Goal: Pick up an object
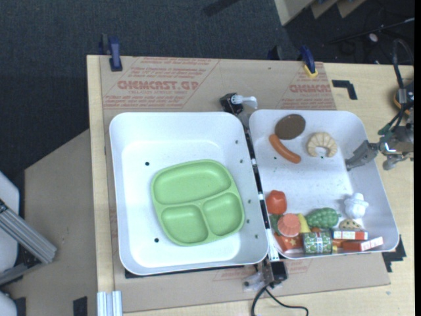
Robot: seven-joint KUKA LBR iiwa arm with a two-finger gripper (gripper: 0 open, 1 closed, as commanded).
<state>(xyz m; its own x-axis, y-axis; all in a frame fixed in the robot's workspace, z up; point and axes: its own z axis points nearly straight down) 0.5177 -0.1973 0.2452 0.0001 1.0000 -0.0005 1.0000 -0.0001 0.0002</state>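
A pale, ridged croissant (321, 145) lies loose beside a smooth orange sausage (284, 148) (both plastic-looking) near the empty, spread-fingered gripper (370, 155).

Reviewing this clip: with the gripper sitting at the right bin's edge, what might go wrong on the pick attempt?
1. The gripper hangs right at the right bin rim, so a descent there may clip the wall.
2. The toys along the near edge, such as the broccoli and green can, are packed tightly; a grasp there may catch two or slip.
3. The hot dog lies flat and thin, so it may roll away.
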